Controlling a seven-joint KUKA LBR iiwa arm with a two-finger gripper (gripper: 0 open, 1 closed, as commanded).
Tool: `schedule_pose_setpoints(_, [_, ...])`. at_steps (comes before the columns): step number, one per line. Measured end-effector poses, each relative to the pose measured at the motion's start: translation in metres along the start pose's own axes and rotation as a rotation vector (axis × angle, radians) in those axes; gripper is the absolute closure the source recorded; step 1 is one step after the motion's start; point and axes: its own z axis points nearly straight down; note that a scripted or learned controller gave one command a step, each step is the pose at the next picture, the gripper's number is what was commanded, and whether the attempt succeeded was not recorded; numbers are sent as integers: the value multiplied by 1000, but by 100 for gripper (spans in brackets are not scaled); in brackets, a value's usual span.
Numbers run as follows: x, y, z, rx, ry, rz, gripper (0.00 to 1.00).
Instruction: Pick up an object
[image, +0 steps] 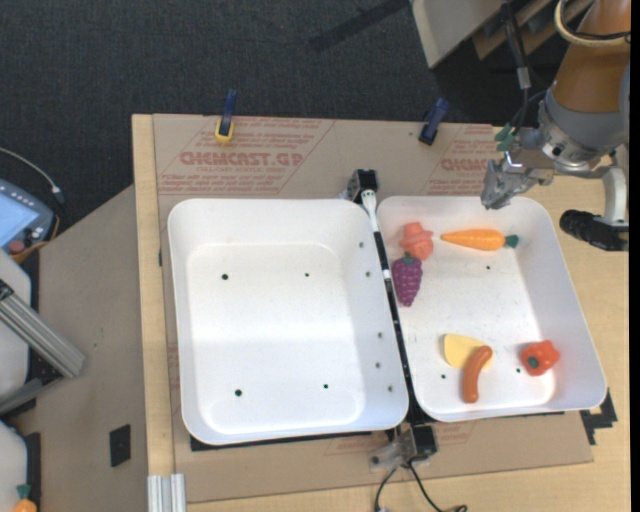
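The right bin (560, 290) holds several toy foods. An orange carrot (473, 239) lies near its far edge, with a pink-orange piece (417, 240) to its left and purple grapes (407, 279) below that. Near the front lie a yellow wedge (458, 349), a sausage (474, 373) and a red pepper (539, 357). My gripper (497, 196) hangs over the bin's far edge, just above and right of the carrot, with nothing seen between its fingers.
The left bin (190, 300) sits beside the right one on a cardboard sheet. Blue clamps (433, 121) and a yellow-tipped clamp (226, 118) hold the sheet's far edge. A black bracket (362, 184) joins the bins at the back.
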Motion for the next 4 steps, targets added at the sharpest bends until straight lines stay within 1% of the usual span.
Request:
schedule_pose_setpoints(1, [48,-51,-64,-7,0,1,100])
schedule_pose_setpoints(2, [55,-94,-79,-3,-1,6,100])
schedule_pose_setpoints(3, [87,-153,-56,3,0,4,100])
schedule_pose_setpoints(4, [148,-176,-123,-12,0,-2,100])
